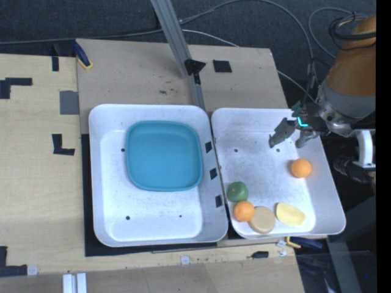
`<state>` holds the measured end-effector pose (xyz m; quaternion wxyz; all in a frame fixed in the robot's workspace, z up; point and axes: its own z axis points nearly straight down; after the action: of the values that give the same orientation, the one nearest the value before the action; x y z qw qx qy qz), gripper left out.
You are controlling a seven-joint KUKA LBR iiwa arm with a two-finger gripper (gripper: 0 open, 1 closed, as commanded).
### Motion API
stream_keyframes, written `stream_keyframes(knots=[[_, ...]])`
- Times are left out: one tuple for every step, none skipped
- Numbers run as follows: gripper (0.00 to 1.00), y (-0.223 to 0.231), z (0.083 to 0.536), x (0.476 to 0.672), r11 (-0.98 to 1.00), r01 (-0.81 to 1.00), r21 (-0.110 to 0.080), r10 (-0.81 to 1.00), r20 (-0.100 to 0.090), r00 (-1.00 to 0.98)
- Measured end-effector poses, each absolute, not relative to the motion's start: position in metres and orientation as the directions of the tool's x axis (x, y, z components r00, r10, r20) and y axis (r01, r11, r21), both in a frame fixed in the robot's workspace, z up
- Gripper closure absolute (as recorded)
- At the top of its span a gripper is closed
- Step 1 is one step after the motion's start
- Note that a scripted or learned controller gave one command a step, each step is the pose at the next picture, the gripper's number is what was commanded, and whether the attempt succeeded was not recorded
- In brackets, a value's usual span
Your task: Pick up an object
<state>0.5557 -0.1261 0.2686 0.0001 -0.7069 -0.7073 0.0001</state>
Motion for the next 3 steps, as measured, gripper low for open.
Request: stream_keyframes(knots=[[0.0,-0.126,0.269,0.556,0.001,1.0,-0.001,1.0,0.0,-0.001],[0.0,-0.118,0.223,0.555,0.001,1.0,-0.004,1.0,0.0,-0.001],[0.0,-0.116,0.16,0.555,0.001,1.0,-0.006,1.0,0.001,-0.001]])
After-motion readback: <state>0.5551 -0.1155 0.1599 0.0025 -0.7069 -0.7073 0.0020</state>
